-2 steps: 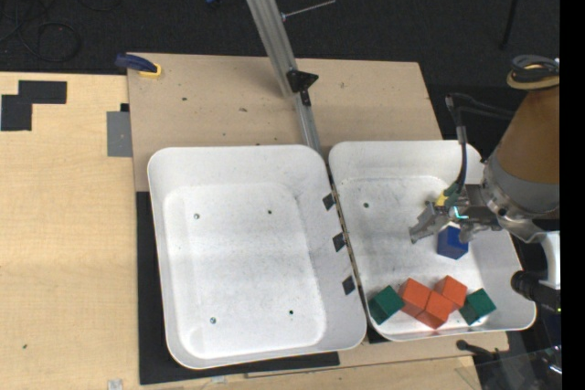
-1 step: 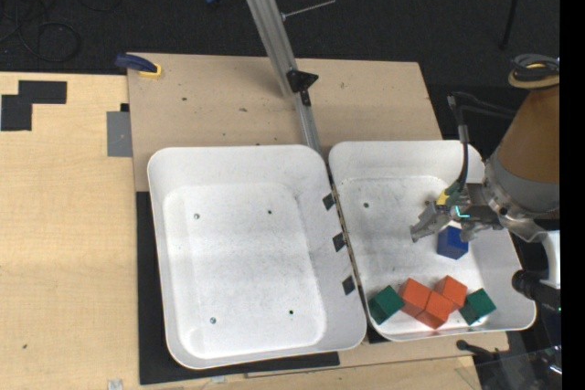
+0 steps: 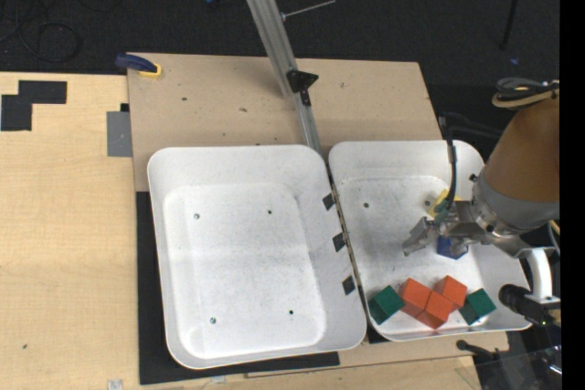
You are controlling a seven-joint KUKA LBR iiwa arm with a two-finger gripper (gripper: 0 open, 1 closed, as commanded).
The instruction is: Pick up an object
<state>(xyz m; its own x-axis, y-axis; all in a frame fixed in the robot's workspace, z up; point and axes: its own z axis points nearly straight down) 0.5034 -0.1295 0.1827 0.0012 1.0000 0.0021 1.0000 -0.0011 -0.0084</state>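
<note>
Claw (image 3: 437, 231) over blue block (image 3: 451, 245), grip seemingly unclear.

light: bright and even on both white bins (image 3: 239, 162) | shadows: small, soft, just under the gripper (image 3: 437, 233) | background: dark past the bench (image 3: 274, 96) | focus: a bit soft and grainy

End effector (image 3: 437, 231) above right bin (image 3: 388, 173)

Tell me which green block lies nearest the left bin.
The green block left of the orange blocks. The other green block sits on their right, by the right bin's far edge.
</note>
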